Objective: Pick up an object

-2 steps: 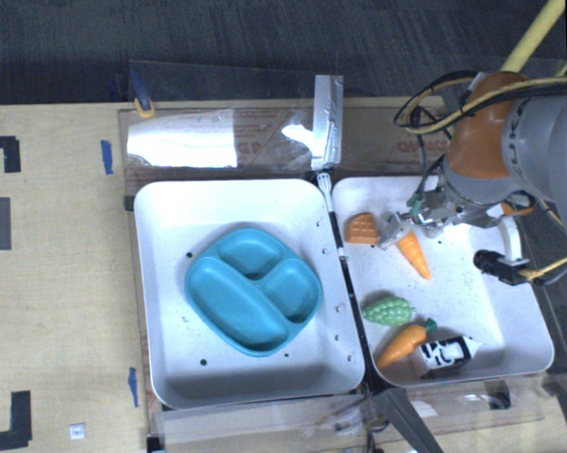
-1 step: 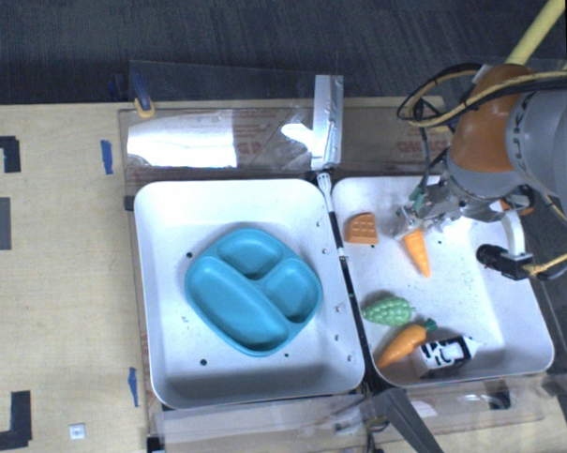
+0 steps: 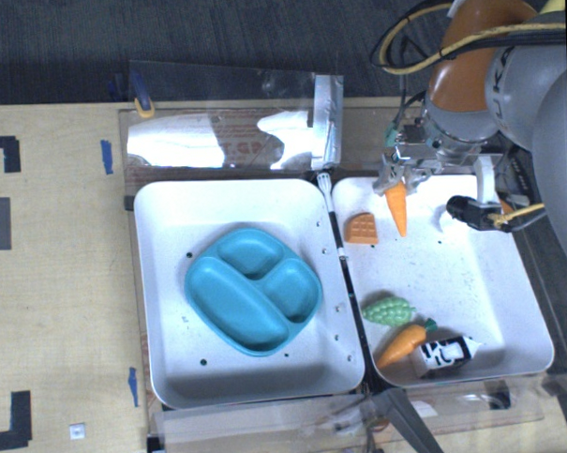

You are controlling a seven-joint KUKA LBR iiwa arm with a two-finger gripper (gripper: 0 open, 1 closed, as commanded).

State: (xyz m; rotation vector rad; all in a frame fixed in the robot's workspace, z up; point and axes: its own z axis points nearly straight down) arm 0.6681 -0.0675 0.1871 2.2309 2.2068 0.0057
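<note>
My gripper [image 3: 401, 182] hangs over the far left part of the right bin [image 3: 483, 287]. It is shut on the wide top of a small orange carrot [image 3: 397, 211], whose point hangs toward the bin floor. An orange waffle-like piece [image 3: 362, 229] lies just left of the carrot. At the near side of this bin lie a green bumpy fruit [image 3: 388, 310], a larger carrot [image 3: 401, 344] and a black-and-white item [image 3: 446, 352], close together.
The left bin [image 3: 159, 273] holds a blue divided plate [image 3: 253, 288]. A clear plastic panel [image 3: 232, 129] stands behind the left bin. The arm's black fitting with yellow cable [image 3: 478, 212] hangs over the right bin's far right part.
</note>
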